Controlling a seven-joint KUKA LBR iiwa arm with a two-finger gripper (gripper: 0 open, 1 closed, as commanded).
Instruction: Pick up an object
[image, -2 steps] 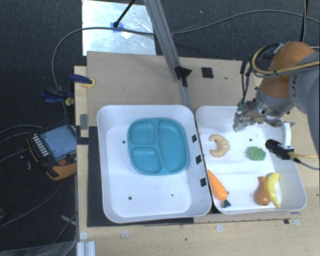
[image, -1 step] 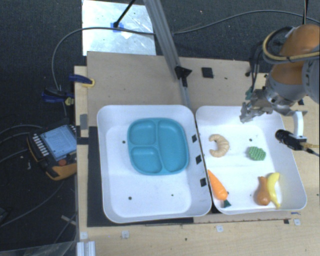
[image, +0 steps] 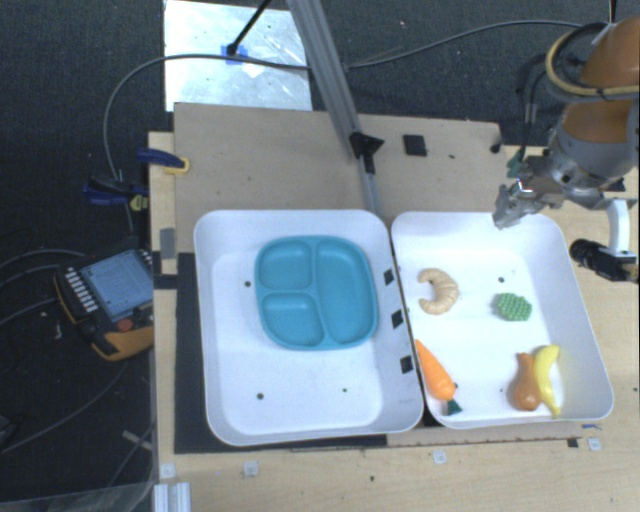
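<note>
The right bin holds a beige croissant, a green broccoli piece, an orange carrot, a yellow banana and a brown drumstick lying against the banana. My gripper hangs over the far rim of that bin, up and to the right of the croissant. Nothing shows between its fingertips.
A blue divided plate lies in the left bin. A grey pole slants across the bench behind the bins. Clamps and a handheld device lie off the bench's left side.
</note>
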